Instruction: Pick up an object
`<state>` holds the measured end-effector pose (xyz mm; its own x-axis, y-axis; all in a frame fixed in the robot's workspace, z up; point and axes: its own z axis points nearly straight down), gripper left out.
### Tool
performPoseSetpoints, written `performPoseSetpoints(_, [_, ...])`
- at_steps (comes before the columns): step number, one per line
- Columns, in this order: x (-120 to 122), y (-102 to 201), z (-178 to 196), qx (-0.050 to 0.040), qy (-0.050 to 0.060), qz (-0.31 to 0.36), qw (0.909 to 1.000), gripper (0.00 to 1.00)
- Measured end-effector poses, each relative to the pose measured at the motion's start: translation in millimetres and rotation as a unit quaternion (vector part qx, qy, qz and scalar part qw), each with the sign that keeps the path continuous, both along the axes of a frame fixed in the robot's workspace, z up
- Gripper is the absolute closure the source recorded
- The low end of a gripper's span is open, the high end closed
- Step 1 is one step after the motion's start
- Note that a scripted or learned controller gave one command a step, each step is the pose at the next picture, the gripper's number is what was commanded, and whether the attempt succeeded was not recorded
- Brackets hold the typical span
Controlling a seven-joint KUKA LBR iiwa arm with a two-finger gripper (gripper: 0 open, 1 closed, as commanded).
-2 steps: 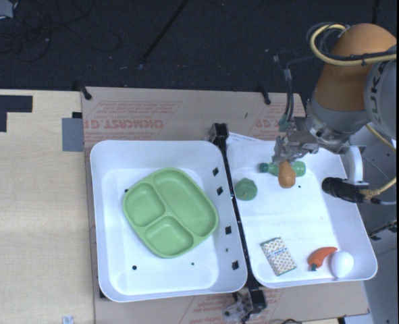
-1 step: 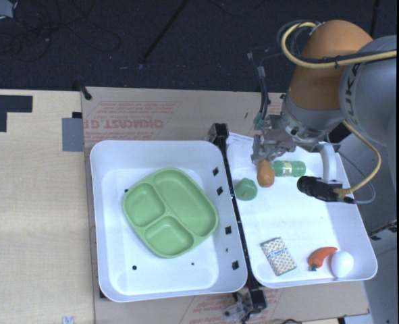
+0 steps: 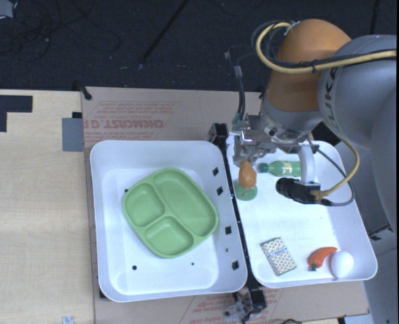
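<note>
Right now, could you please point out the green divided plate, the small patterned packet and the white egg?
green divided plate [image 3: 170,212]: camera view, on the ridge where its three compartments meet.
small patterned packet [image 3: 278,256]: camera view, middle of its top face.
white egg [image 3: 341,264]: camera view, centre of its shell.

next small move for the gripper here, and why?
Probably a short straight descent. The gripper sits right above the brown egg-shaped object on its green base, near the right bin's left wall. Nothing shows between the fingers, and the green bottle lies close, so avoid sideways drift.
</note>
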<state>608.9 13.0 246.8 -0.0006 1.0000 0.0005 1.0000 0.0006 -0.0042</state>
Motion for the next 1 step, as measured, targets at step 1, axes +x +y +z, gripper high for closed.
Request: performPoseSetpoints(1, [-7.4,49.8,-16.9,-0.0001,0.0,0.001,1.0,1.0])
